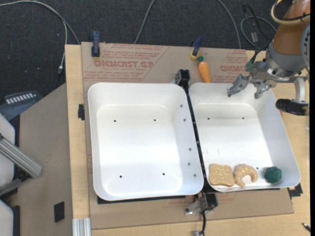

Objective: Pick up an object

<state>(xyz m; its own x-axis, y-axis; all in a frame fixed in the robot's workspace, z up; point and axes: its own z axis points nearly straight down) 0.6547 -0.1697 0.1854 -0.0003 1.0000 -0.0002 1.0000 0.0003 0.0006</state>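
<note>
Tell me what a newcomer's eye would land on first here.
Three small things lined up along the near edge of the right bin: a tan toast slice, a croissant and a dark green ball. The gripper hangs open over that bin's far edge, and a carrot lies on the board behind.

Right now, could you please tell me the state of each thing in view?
End effector: open, holding nothing, above the right bin's far edge.
Toast slice: flat in the right bin, near edge.
Croissant: beside the toast.
Green ball: near-right corner.
Carrot: on the board behind the bins.
</note>
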